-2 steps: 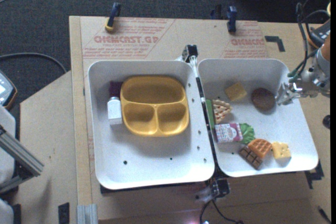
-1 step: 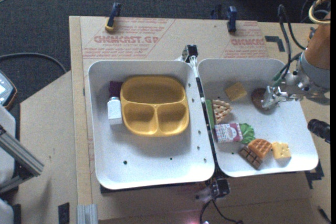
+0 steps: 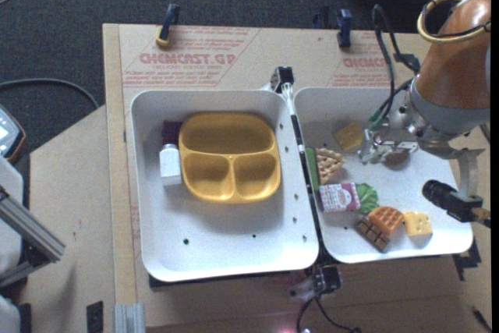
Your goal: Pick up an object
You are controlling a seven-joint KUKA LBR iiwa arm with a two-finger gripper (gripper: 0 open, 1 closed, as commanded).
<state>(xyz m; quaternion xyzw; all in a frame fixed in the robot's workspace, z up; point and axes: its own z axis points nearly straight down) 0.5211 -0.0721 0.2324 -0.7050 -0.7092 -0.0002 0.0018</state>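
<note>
step: reaching, nothing held | gripper (image 3: pixel 380 150) fingers: aperture cannot tell | cracker (image 3: pixel 348 136) just beside fingers | next: descend, close on it

The left shallow white bin (image 3: pixel 148 191) has open floor along its near side, while a yellow three-part plastic tray (image 3: pixel 229 156) fills its middle. In the right shallow white bin (image 3: pixel 452 242), toy foods crowd the near-left part; the far corner stays bare

Mustard-yellow tray (image 3: pixel 229 156) in the white bin (image 3: pixel 148 230), pink carton (image 3: pixel 338 197), brown grid-patterned waffle (image 3: pixel 382 224), pale yellow holed cheese (image 3: pixel 418 224)
</note>
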